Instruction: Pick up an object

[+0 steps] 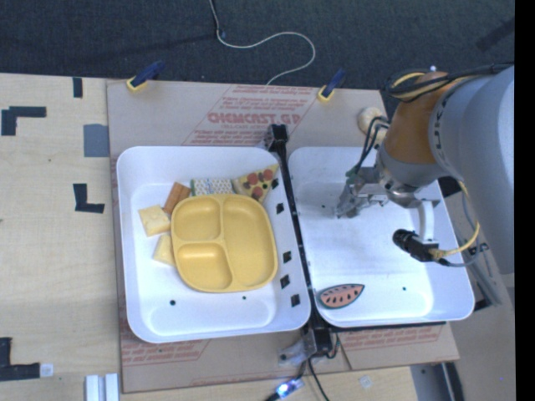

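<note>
My gripper [346,208] hangs over the upper middle of the right bin [418,303], low above its white floor, with nothing seen in it. A watermelon slice toy [341,295] lies at the front left of that bin, well in front of the gripper. In the left bin [142,299] a yellow divided plate [224,242] lies in the middle. Behind it sit a pizza slice toy [257,181] and a patterned flat piece [211,187]. Pale cracker squares [155,220] and a brown cracker [175,197] rest at its left.
The grey arm with its orange band [414,132] comes in from the right over the right bin's far corner. A black cable part [414,245] hangs over that bin's right side. A black divider strip [288,224] runs between the bins. Cardboard [242,115] lies under both.
</note>
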